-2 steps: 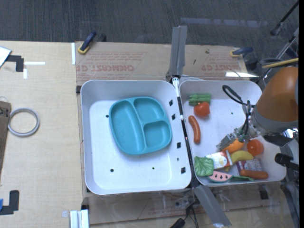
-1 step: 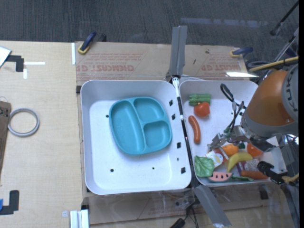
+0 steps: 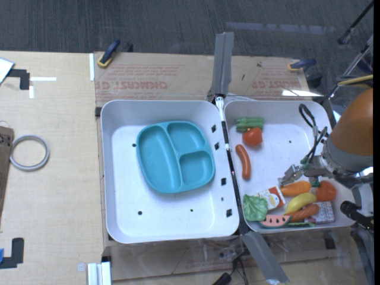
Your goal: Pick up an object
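Note:
The right bin (image 3: 279,114) holds toy food. A green vegetable (image 3: 249,123), a red tomato (image 3: 253,136) and a brown-orange sausage (image 3: 243,161) lie on its left side. Heaped in its near right corner are a carrot (image 3: 295,188), a yellow banana (image 3: 300,202), a lettuce leaf (image 3: 255,207), a watermelon slice (image 3: 276,221) and a red-orange fruit (image 3: 326,190). My gripper (image 3: 293,174) hangs low over this heap, just above and left of the carrot. I see nothing lifted clear of the heap.
The left bin (image 3: 119,177) carries a teal divided plate (image 3: 176,156). A raised divider (image 3: 224,153) separates the bins. A tape roll (image 3: 28,152) lies on the wooden bench at far left. My arm's orange band (image 3: 358,123) overhangs the right bin's right edge.

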Controlling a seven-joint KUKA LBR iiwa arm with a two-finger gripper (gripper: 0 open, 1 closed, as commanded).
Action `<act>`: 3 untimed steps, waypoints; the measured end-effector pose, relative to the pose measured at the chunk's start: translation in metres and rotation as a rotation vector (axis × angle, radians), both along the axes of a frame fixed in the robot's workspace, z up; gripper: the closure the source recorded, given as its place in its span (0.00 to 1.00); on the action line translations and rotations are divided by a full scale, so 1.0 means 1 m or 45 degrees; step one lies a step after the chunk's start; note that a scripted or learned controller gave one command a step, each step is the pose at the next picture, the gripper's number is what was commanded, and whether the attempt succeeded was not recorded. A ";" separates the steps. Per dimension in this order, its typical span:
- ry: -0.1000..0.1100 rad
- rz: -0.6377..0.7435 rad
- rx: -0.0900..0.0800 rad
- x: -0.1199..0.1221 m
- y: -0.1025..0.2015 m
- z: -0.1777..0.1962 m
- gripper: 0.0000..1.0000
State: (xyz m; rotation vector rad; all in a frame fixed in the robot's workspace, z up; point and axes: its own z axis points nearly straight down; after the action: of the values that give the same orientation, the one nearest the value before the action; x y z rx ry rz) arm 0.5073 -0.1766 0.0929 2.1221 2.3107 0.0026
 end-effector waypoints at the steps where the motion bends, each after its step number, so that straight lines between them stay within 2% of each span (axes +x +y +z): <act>1: 0.004 0.224 0.000 0.060 -0.027 0.056 0.00; 2: -0.016 0.277 -0.002 0.016 -0.025 0.008 0.00; 3: -0.001 0.267 -0.001 -0.019 -0.007 0.000 0.00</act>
State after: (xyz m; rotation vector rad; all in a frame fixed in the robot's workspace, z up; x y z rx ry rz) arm 0.4885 -0.1831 0.0930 1.8684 2.5190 0.0030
